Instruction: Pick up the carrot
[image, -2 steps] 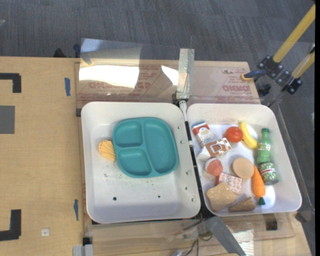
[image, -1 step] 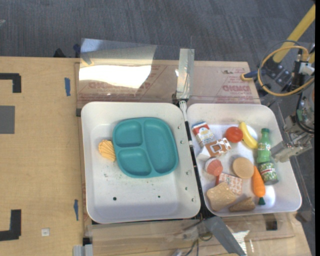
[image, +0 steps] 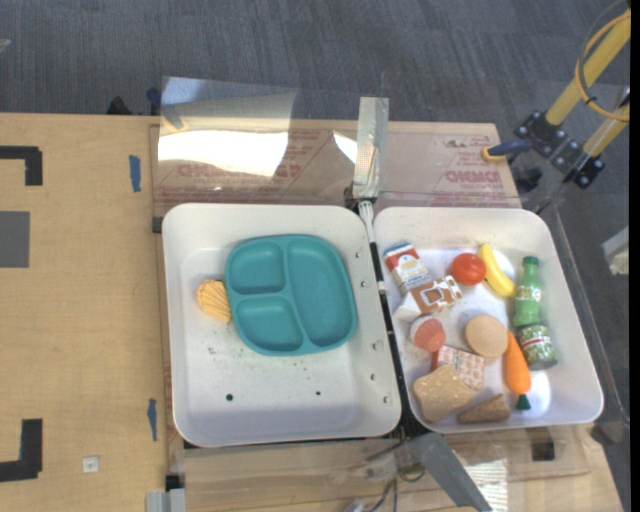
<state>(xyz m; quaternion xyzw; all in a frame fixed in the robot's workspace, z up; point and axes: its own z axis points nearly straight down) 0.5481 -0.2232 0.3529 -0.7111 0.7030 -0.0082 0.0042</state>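
Observation:
The carrot (image: 516, 369) is orange with a small green tip. It lies lengthwise near the front right corner of the right bin (image: 575, 300), just beside the green bottle (image: 531, 312) and a round tan bun (image: 486, 335).
The right bin also holds a yellow banana (image: 497, 269), a tomato (image: 467, 268), small cartons (image: 407, 268), a red slice (image: 430, 334) and bread pieces (image: 442, 393). The left bin (image: 190, 380) holds a teal divided plate (image: 291, 293) and an orange shell-shaped piece (image: 213, 299). A clear divider (image: 371, 150) rises behind the bins.

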